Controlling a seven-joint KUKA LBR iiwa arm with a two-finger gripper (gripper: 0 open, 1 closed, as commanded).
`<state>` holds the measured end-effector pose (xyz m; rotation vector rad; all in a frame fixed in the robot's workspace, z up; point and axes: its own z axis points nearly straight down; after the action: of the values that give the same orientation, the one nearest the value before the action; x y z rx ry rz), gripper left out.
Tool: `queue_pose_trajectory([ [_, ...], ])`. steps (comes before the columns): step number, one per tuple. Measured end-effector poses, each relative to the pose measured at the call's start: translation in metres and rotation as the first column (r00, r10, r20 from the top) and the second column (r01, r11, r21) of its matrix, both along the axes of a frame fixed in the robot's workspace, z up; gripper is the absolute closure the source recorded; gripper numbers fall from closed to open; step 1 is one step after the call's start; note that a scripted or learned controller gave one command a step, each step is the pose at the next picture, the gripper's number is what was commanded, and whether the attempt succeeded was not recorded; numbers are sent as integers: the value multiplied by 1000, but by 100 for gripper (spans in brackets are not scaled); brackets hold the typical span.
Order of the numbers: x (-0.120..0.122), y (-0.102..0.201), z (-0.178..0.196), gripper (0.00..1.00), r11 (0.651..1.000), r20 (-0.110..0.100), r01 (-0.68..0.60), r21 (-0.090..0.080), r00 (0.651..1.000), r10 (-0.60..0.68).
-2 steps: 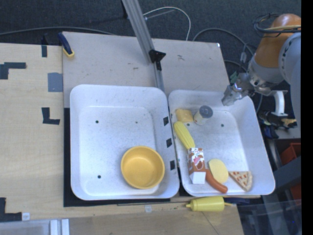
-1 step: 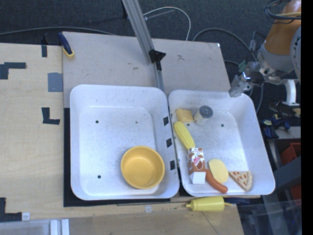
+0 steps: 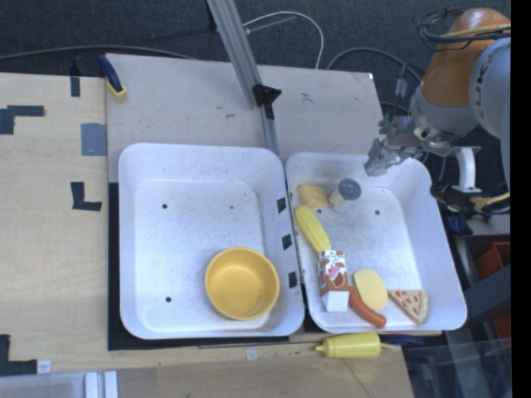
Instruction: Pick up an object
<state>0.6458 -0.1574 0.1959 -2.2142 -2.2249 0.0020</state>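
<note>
One gripper (image 3: pixel 375 166) above right bin's (image 3: pixel 431 222) far edge — nothing visibly held

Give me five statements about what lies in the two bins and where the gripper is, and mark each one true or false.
1. The yellow bowl sits in the left bin. True.
2. The corn cob lies in the left bin. False: it lies in the right bin, near that bin's left wall.
3. The pizza slice is in the right bin's near right corner. True.
4. The yellow bottle lies inside the right bin. False: it lies outside, on the bench along that bin's near edge.
5. The gripper hangs over the yellow bowl. False: it is at the right bin's far edge, with nothing seen between its fingers.
</note>
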Motion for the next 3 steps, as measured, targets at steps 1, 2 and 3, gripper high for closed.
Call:
queue_pose_trajectory([
  [1,-22,53,-6,100,1000,-2,0,1,1000,0],
  [2,-48,95,6,100,1000,0,-1,1,1000,1],
  [3,-63,139,17,100,1000,0,-1,1,1000,1],
])
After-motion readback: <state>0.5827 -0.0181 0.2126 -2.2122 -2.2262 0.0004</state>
